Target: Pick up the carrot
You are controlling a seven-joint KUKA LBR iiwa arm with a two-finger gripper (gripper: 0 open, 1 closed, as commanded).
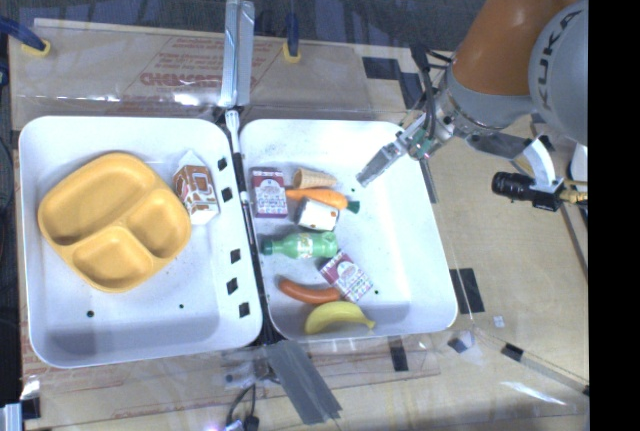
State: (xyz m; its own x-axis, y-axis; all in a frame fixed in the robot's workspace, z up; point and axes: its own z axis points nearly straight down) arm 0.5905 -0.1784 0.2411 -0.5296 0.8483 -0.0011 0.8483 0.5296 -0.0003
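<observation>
camera view: carrot (318,198) lies in the right bin (425,289), between cone and white block. gripper (372,170) hovers just beside it; fingers' state unclear. descend centred, avoiding both neighbours.

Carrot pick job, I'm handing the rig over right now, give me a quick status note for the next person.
Gripper: above the right bin's upper right area, nothing seen between its fingers.
Carrot: in the right bin, near its top middle, touching a white block just below it; a green bottle lies further down.
Done: nothing; carrot not lifted.
Left: move the gripper left to the carrot, grasp, lift.
</observation>
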